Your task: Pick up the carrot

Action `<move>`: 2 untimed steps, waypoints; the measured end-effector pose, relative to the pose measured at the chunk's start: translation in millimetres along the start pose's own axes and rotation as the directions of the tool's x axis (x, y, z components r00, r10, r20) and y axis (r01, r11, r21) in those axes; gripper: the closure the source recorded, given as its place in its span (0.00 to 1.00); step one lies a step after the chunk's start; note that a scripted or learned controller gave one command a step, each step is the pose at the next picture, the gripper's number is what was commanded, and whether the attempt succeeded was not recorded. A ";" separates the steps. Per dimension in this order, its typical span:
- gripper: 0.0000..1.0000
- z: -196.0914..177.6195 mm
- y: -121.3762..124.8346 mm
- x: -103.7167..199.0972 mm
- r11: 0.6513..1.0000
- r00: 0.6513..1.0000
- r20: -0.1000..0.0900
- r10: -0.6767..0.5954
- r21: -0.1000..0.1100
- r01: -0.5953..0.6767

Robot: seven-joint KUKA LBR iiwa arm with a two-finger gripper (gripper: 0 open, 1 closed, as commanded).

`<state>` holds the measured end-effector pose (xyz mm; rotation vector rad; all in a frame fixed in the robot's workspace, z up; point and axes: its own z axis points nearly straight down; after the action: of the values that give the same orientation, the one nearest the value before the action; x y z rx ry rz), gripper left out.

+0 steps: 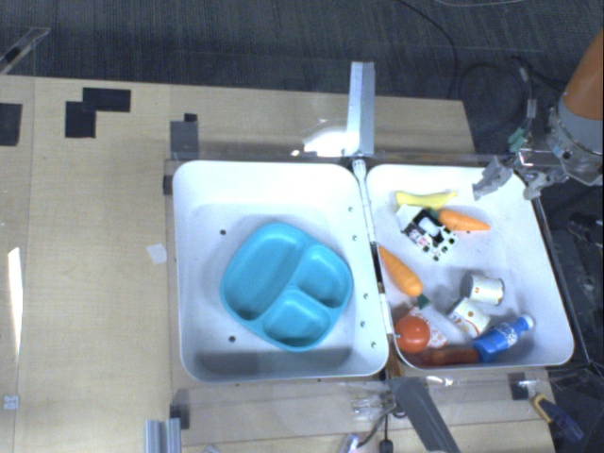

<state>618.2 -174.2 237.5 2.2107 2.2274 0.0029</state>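
The carrot (464, 222) lies in the far part of the right bin (552, 291), pointing right, with its blunt end just beside a small black-and-white block (427, 231). Just beyond it to the left sits a yellow banana (425, 198). A second orange carrot-like piece (400, 273) lies along the bin's left wall, nearer the front. Toward the near side are a white cup (483, 291) on its side, a small white bottle (466, 318), a blue bottle (501, 338), a red tomato (412, 332) and a dark red sausage-shaped item (448, 356). The gripper (510, 174) hangs above the bin's far right corner, right of and beyond the carrot, apart from it; its fingers (491, 175) stand spread wide with nothing between them. The left bin (203, 196) holds a blue divided plate (288, 284).
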 end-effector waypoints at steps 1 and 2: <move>0.00 -21.2 -17.2 -15.7 0.981 0.981 0.002 -0.195 -0.002 0.195; 0.00 119.4 8.0 -24.4 0.907 0.907 0.001 -0.420 -0.002 0.420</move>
<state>626.7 -198.7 118.1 1.6787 2.6493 0.0030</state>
